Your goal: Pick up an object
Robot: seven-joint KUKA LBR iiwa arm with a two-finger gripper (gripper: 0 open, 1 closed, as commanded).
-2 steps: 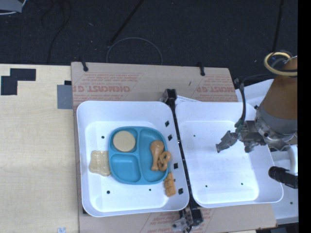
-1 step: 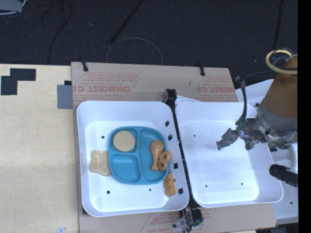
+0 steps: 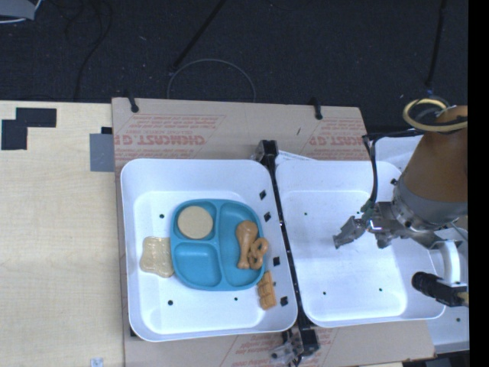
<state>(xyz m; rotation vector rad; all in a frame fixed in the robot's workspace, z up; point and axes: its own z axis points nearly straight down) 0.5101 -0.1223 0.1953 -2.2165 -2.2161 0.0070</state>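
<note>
My gripper (image 3: 361, 239) hangs over the right white bin (image 3: 321, 297), near its middle right, below the grey and orange wrist. Its fingers look spread and open, with only the bare bin floor between them. In the left bin (image 3: 145, 312) lies a blue divided tray (image 3: 200, 270). A round tan cookie (image 3: 194, 222) rests in the tray's upper left compartment, and a twisted brown pretzel piece (image 3: 250, 245) lies in its right compartment. A pale bread-like piece (image 3: 157, 256) lies against the tray's left edge. A small orange-brown piece (image 3: 266, 290) sits by the tray's lower right corner.
A black divider clamp (image 3: 276, 228) runs between the two bins. Brown cardboard (image 3: 229, 132) lies under the bins, on a light wooden bench (image 3: 53, 243). Cables trail across the dark floor at the back.
</note>
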